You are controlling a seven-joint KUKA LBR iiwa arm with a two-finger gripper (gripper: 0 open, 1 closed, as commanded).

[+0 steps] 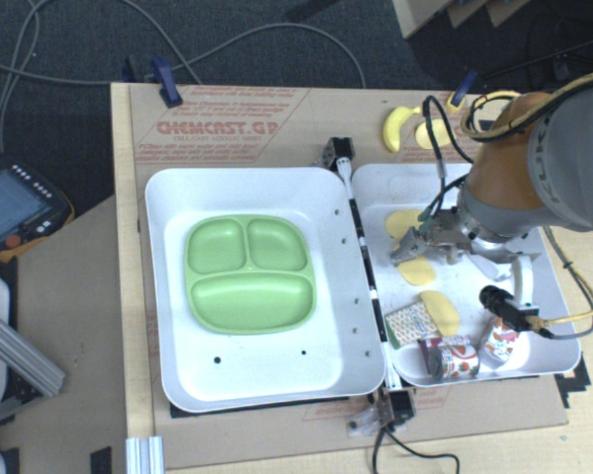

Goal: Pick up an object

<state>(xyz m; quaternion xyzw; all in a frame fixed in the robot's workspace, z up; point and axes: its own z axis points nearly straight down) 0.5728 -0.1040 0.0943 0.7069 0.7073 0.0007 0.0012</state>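
The right bin (383, 188) holds several small items. One flat yellow piece (402, 223) lies near its back left, and a second yellow piece (418, 272) lies just in front of it. My gripper (422, 244) hangs low over the gap between these two, at the end of the grey arm with its orange band (504, 171). Nothing shows in its grasp. A yellow oblong (441, 311), a checkered packet (407, 321), a red and white can (456, 357) and a small cup (502, 345) crowd the front of the bin.
The left bin (173, 215) holds a green divided plate (249, 273). A yellow banana-like toy (400, 126) lies on the bench behind the right bin. A black part (504, 306) and cables hang beside the arm.
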